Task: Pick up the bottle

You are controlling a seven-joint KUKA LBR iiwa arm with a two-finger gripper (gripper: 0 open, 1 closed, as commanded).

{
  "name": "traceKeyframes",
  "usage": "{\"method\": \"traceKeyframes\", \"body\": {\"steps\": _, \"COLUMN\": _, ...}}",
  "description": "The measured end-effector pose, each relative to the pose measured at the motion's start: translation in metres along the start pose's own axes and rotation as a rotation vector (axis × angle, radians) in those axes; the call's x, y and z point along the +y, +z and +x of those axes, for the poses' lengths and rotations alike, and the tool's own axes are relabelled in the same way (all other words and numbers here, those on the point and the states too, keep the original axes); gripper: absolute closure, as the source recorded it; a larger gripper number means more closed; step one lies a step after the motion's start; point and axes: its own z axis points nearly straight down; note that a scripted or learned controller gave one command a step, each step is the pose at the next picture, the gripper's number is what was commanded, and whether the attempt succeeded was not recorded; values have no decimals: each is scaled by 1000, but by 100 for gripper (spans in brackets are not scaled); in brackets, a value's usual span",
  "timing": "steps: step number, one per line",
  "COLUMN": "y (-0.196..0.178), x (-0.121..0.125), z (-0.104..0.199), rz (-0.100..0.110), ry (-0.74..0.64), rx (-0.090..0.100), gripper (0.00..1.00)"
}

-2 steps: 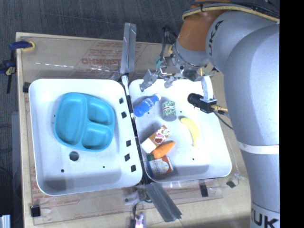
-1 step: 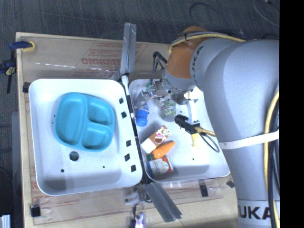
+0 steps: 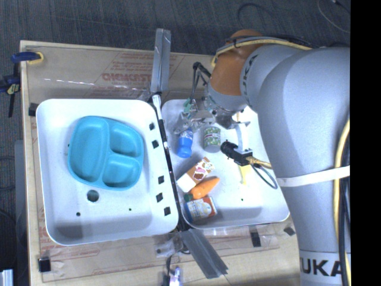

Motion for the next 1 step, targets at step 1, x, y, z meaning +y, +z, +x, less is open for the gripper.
{"method": "traceKeyframes", "body": {"steps": 1, "y": -89, "x": -18, "z": 52, "rz": -3, "ry": 0, "rx": 1, "gripper": 100}}
